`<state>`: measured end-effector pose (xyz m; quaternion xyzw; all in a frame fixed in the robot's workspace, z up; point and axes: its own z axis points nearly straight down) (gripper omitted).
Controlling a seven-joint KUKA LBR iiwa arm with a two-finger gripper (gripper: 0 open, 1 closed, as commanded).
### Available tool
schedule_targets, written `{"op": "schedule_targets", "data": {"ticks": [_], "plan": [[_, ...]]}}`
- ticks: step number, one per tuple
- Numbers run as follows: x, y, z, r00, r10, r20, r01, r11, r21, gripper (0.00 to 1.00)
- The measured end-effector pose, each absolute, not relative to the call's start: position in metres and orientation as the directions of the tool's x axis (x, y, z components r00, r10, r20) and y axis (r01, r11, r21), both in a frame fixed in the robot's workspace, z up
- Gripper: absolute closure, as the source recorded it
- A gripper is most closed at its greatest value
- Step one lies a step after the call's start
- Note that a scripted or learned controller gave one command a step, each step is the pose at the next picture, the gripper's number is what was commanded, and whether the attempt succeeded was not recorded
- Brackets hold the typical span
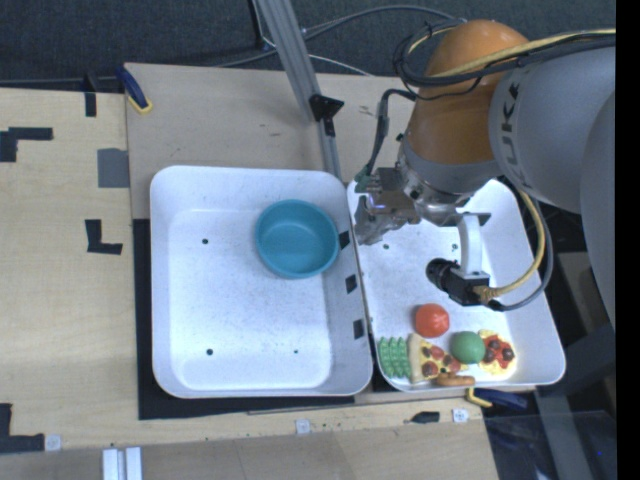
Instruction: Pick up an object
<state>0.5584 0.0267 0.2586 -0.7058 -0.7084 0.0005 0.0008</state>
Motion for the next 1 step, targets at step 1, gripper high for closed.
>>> {"op": "schedule_targets", "data": {"ticks": [1], "plan": [[0.5410,0.0746,0.2397,-0.004,1.000,0.000,1.000,0.004,-0.002,1.00]]}}
